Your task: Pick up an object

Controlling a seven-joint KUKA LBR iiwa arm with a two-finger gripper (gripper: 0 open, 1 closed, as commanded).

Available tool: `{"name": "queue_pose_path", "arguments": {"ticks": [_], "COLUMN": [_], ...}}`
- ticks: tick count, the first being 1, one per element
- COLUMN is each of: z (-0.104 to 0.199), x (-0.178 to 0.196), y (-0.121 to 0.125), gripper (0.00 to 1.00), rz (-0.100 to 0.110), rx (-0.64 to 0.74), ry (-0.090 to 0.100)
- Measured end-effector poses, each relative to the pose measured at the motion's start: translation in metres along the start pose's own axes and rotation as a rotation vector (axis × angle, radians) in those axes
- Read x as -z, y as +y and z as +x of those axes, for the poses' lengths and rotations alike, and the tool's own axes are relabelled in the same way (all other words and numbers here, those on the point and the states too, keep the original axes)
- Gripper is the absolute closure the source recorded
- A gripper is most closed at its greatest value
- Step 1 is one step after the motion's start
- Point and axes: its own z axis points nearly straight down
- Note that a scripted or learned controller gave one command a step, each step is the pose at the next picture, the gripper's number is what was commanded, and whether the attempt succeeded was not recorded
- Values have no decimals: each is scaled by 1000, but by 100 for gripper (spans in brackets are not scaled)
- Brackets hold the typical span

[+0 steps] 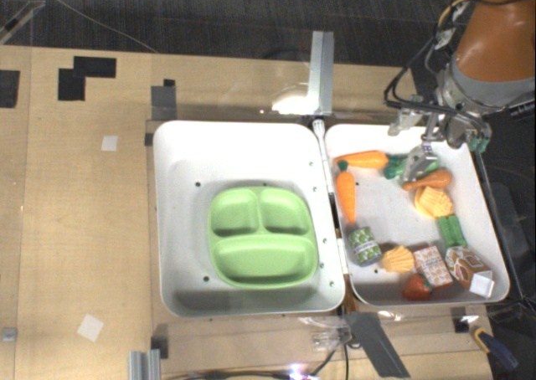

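Two bins are sitting on your worktop point(84, 228), and your claw point(419, 161) is hanging over the carrot point(429, 179) in the right bin point(486, 202), probably lining up a grasp, though its opening you cannot tell

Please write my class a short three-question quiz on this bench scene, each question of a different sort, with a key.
1. True or false: the green tray lies in the left bin.
2. Which bin does the hand hover over? A. left B. right
3. Fill in: the carrot by the divider between the bins lies in the ____ bin.

Key: 1 true; 2 B, over the right bin; 3 right.
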Motion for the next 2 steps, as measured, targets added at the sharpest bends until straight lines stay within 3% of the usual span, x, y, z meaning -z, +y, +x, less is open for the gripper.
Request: {"name": "queue_pose_path", "arguments": {"ticks": [1, 2], "z": [95, 103], "x": [-89, -120], "y": [22, 19], "gripper": [0, 0], "rz": [-1, 4], "rx": [-122, -21], "ry": [10, -24]}}
